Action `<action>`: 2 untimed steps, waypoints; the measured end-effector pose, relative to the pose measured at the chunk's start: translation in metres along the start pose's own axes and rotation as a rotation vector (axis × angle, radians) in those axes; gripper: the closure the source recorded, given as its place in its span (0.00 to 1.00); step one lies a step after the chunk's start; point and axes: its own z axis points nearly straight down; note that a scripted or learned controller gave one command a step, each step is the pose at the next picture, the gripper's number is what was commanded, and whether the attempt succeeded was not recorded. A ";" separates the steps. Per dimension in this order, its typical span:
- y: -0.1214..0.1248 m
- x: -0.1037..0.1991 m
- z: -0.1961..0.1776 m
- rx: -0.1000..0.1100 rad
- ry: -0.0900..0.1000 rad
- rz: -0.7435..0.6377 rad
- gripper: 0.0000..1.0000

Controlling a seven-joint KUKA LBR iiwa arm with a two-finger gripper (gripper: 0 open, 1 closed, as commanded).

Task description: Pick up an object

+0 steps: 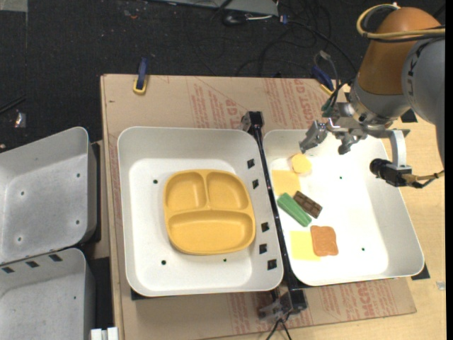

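Observation:
The right bin (368, 225) holds several small toy foods along its left side: a round yellow piece (301, 164), a pale yellow slab (284, 182), a green bar (293, 209), a dark brown chocolate bar (308, 204), a yellow square (303, 246) and an orange-brown slice (325, 241). My gripper (330, 139) hangs over the upper part of this bin, just right of and above the round yellow piece. Its two fingers stand apart with nothing between them.
The left bin (134, 190) carries a yellow divided plate (209, 212). A black divider (263, 190) runs between the two bins. The arm's orange band (396, 48) and a black fitting (386, 168) sit over the right bin's far right. Grey trays (42, 190) lie left of the bench.

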 end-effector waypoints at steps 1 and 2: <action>-0.002 -0.001 0.064 0.002 0.001 0.001 0.00; -0.003 0.000 0.110 0.000 0.000 0.001 0.00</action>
